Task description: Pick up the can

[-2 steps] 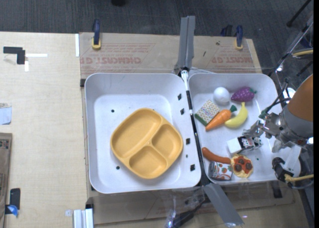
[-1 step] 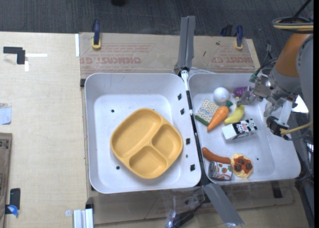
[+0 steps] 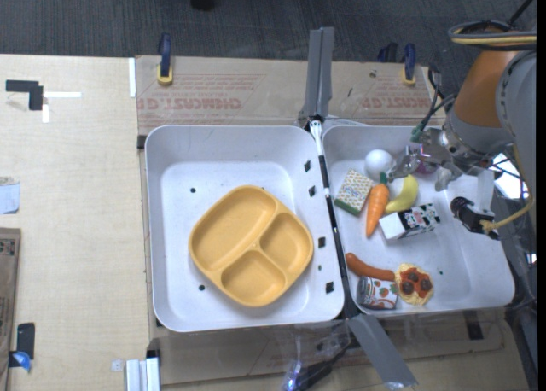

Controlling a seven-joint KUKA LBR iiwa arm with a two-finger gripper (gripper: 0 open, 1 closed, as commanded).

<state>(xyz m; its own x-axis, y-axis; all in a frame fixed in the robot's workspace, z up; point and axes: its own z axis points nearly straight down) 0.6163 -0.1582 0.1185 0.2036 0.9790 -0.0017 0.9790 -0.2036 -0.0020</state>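
The can [image 3: 375, 294] lies on its side in the front left corner of the right bin [image 3: 478, 291]. It is small, with a silver rim and a red and white label. It lies just in front of a red sausage [image 3: 369, 266] and next to a pizza slice [image 3: 415, 284]. My gripper [image 3: 416, 160] hangs over the back of the right bin, beside the top of a banana [image 3: 403, 195] and a white ball [image 3: 377, 161]. It is far behind the can and apart from it.
Also in the right bin are a carrot [image 3: 374, 207], a green and yellow block [image 3: 353, 191] and a small white carton [image 3: 408, 221]. The left bin [image 3: 171, 210] holds a yellow divided plate [image 3: 250, 245]. A grey divider [image 3: 321, 82] stands between the bins.
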